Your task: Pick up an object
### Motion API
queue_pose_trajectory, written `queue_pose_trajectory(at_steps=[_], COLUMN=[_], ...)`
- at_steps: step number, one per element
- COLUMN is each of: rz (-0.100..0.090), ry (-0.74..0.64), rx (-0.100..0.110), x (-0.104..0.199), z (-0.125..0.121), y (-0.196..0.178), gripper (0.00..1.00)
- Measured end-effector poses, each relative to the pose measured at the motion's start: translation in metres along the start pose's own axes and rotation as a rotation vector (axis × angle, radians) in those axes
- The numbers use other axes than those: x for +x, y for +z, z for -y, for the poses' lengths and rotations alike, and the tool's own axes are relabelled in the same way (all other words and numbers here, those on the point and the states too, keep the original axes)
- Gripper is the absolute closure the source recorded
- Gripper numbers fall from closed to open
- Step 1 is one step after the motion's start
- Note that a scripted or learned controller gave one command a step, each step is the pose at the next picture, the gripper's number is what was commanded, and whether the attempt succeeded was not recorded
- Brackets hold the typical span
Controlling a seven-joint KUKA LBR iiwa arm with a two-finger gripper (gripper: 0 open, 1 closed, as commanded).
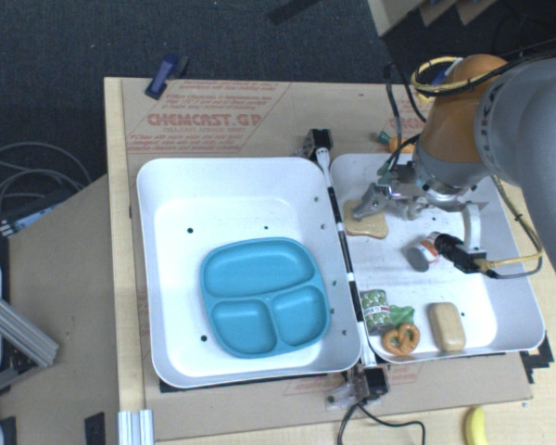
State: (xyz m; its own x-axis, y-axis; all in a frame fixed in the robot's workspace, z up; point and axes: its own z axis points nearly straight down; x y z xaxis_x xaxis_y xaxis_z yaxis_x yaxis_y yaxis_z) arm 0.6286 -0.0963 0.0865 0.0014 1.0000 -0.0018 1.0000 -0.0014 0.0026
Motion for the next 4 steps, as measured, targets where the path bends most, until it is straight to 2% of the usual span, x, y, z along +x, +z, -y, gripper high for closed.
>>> queue_pose_trajectory(at_steps=[1, 2, 4], rz=[0.000, -0.002, -0.002], ry=[0.000, -0.001, 0.000], rx=[0.001, -0.004, 0.003], x=[-0.035, -0.001, -0.043], z=[0.055, 0.044, 0.095], y=[0.000, 0.000, -0.002], gripper=[0.00, 0.00, 0.00])
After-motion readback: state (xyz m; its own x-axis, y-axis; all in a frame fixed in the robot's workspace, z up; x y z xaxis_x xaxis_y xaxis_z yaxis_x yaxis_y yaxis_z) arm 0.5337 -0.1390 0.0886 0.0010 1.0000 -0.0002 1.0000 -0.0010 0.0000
